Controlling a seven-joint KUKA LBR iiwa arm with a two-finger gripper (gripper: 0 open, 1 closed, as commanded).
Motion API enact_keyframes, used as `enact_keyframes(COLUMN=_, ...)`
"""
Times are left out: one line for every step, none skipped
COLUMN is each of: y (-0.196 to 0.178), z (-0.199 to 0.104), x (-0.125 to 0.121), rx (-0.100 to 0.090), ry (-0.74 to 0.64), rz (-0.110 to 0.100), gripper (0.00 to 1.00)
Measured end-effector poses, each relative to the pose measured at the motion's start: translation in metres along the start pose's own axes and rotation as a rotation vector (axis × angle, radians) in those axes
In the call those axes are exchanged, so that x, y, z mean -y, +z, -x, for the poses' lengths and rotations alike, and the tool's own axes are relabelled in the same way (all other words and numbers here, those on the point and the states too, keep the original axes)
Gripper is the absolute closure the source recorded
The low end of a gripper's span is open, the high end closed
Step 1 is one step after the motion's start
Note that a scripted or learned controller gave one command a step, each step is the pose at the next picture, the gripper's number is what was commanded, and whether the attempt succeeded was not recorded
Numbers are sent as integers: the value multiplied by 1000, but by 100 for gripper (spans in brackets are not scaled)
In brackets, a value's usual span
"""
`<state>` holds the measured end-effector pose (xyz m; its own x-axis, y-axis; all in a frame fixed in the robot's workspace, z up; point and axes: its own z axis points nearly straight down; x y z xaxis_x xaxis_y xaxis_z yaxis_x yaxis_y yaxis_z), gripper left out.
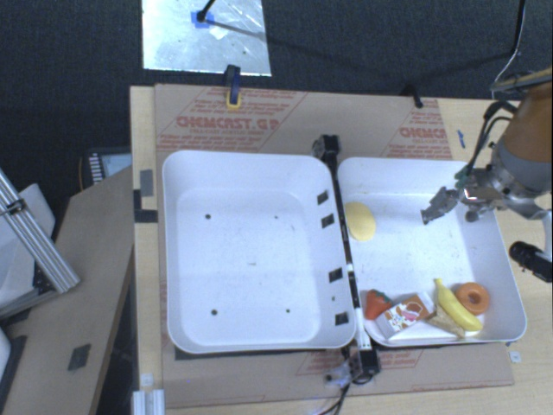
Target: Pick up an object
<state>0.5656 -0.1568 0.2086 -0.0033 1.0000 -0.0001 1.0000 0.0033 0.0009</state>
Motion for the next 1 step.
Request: enact_keyframes(y=79, z=-76, x=-27, rx=-3, ry=-7, rz=-2, gripper=0)
